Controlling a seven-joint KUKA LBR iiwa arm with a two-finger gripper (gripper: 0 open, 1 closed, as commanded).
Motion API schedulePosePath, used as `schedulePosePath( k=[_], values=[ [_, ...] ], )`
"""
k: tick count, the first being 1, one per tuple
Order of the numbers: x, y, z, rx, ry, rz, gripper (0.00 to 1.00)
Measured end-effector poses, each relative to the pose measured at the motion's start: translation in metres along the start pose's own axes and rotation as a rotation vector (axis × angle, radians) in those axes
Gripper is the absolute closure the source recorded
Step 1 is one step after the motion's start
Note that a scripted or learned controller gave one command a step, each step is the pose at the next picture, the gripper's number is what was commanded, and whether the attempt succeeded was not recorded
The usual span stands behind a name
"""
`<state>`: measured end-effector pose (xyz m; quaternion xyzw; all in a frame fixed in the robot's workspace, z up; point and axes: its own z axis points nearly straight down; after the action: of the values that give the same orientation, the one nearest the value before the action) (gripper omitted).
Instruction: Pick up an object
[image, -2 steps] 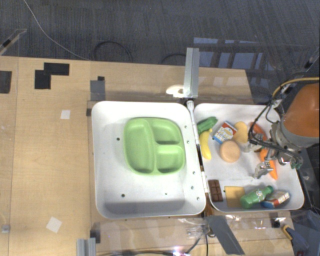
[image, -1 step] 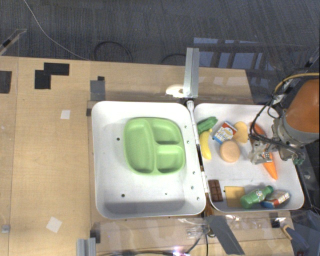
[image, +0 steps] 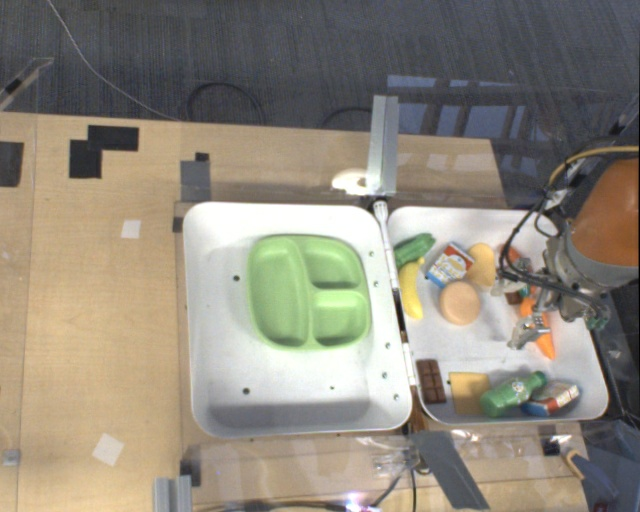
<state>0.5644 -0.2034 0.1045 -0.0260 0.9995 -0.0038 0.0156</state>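
Orange carrot (image: 544, 345) lies in the right bin (image: 590, 400) just beside the claw (image: 527, 330); I cannot tell its opening.

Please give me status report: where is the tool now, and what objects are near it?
Tool low over right bin, grip unclear. Carrot right beside it. Peach, green bottle close by.

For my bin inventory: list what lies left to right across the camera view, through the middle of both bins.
Green divided tray → banana → milk carton → round peach-coloured item → gripper above the orange carrot.
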Motion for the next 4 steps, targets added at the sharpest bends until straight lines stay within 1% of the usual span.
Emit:
schedulePosePath(
  k=[1, 3, 4],
  values=[
    [-0.062, 0.115, 0.016, -0.012, 0.015, -0.102, 0.00],
    [-0.042, 0.118, 0.015, -0.008, 0.015, -0.068, 0.00],
    [-0.025, 0.121, 0.014, -0.008, 0.015, -0.048, 0.00]
  ],
)
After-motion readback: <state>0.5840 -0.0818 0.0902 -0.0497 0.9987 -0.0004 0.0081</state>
